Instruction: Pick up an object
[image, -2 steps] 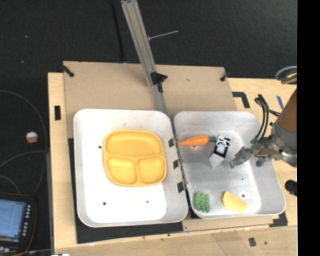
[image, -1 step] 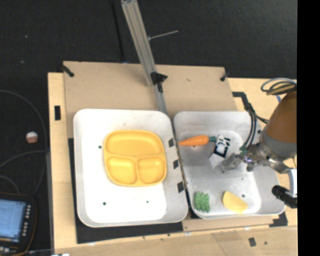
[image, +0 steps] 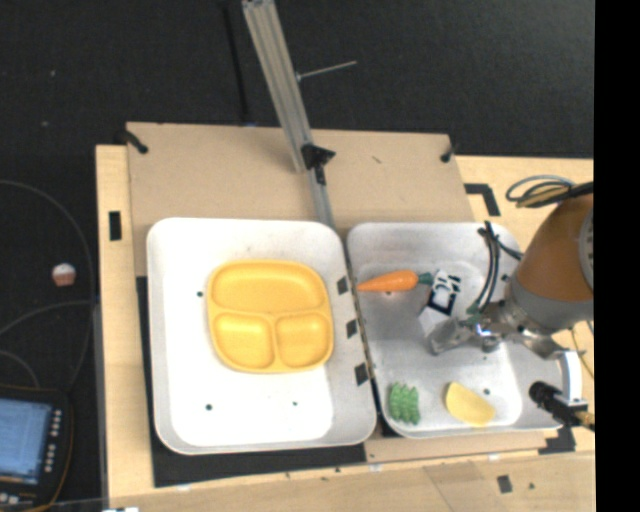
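Orange carrot (image: 387, 282) lies at the right bin's (image: 400, 240) far left, with greens (image: 404, 401) and a yellow piece (image: 468, 404) nearer you.
Your gripper (image: 447, 335) hangs low mid-bin, beside the carrot; you cannot tell its grip.

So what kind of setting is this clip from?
Probably a robotics lab bench set up for bin picking: two white bins side by side on a board, toy food such as a carrot and a yellow divided plate, and a tablet with loose cables on the dark floor.
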